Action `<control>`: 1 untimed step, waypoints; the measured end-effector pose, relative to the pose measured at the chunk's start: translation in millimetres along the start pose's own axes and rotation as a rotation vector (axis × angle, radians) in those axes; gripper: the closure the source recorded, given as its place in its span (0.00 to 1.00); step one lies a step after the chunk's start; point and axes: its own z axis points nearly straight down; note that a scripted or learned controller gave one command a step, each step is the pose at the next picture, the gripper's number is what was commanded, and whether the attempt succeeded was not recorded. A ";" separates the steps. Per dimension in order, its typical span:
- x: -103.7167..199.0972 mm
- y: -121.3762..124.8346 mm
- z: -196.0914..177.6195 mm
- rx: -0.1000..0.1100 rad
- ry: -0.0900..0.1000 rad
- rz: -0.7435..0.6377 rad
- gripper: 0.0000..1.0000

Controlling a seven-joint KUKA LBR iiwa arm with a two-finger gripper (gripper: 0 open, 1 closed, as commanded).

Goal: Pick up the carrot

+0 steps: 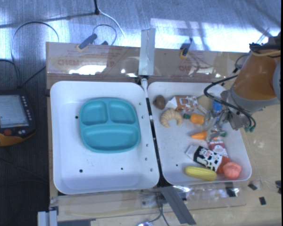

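Observation:
The carrot (198, 136) is a small orange cone lying in the middle of the right bin (172, 173), with its tip pointing left. My gripper (214, 126) hangs low over the bin, just right of and above the carrot's thick end, close to it or touching it. The arm with its orange band (257, 79) comes in from the right. A second small orange piece (196, 119) lies a little farther back, left of the gripper.
Around the carrot in the right bin lie a croissant (171, 117), a brown round item (159, 101), a printed box (186, 102), a cow-patterned carton (207, 158), a yellow item (201, 173) and a pink-red fruit (231, 170). The left bin (66, 173) holds a blue divided plate (109, 125).

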 end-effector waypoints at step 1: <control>74.2 40.0 25.2 0.008 -0.024 -0.062 1.00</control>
